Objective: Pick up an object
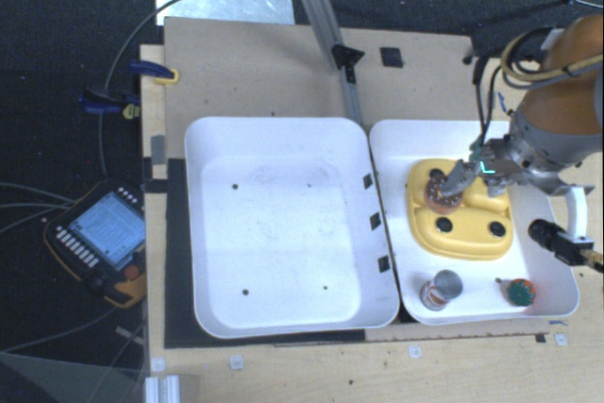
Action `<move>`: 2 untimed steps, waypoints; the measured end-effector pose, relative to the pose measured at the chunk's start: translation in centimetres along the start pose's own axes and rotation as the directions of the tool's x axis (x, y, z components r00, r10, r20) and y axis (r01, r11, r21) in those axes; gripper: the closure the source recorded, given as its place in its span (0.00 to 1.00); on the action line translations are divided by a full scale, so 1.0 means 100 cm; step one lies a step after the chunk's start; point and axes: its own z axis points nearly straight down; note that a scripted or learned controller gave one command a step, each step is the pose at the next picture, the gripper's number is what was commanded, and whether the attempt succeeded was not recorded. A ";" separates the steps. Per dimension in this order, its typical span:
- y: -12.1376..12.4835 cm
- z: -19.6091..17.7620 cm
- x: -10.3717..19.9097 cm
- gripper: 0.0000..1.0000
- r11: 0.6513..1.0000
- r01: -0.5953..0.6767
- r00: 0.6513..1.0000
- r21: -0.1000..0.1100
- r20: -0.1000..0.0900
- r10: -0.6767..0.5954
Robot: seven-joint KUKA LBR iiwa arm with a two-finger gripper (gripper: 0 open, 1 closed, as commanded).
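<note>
Yellow toy (462, 226), end effector (451, 189) above, no legible writing

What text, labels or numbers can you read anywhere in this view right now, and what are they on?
No text is readable.
Teach pendant left of the bench: its lit screen is too blurred to read.
Small can in the right bin: any label is too small to read.
Yellow object: no markings visible.

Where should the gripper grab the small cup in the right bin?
Judging from this view, take the cup across its round wall from straight above. It lies near the right bin's front rim, with bare floor to its left and right, and apart from the yellow toy and green ball. Its exact tilt is unclear.
</note>
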 end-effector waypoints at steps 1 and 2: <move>0.001 -0.002 0.000 0.00 1.000 0.000 1.000 -0.004 0.001 0.000; 0.007 0.041 0.000 0.00 1.000 -0.002 1.000 -0.001 0.001 0.002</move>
